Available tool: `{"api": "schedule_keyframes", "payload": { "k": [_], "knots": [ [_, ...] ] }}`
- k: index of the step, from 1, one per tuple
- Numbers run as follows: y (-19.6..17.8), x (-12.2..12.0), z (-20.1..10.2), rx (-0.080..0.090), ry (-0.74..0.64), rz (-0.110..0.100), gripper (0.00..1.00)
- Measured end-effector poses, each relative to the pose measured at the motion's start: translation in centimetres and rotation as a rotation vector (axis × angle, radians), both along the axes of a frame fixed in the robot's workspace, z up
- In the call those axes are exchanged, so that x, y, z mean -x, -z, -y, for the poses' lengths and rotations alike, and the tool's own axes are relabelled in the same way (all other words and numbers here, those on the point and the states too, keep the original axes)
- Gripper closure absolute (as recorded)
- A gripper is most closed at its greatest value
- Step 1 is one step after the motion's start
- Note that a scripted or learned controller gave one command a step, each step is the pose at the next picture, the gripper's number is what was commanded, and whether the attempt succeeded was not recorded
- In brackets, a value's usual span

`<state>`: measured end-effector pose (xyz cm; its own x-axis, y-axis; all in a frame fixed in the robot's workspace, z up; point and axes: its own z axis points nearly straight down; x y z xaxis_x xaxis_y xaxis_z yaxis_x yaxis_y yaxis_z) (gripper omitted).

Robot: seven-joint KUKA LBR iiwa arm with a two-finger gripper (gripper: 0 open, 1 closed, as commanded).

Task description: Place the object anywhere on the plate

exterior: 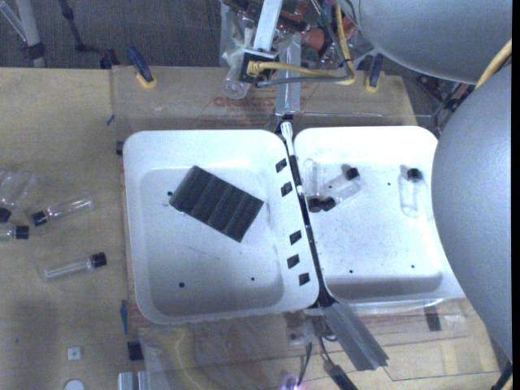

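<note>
Up at the top of the view, the hand [262,51] hangs above the table's [57,120] far edge, and whether it is wide or narrow I cannot tell. Clear vials with black caps [335,187] lie in the right bin [366,140] (another [409,190] lies well apart). The dark ribbed plate [216,203] lies tilted in the left bin [203,140].

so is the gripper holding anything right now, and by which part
Cannot be told: the gripper sits above the bins' far edge, its tip lost in clutter. The clear vials lie in the right bin.
</note>
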<state>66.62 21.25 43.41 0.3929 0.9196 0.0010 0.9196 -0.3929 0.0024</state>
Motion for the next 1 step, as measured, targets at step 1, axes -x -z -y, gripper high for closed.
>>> {"api": "schedule_keyframes", "payload": {
  "k": [1],
  "knots": [
    [-0.03,-0.07,-1.12,-0.003,0.354,0.0,1.0]
  ]
}}
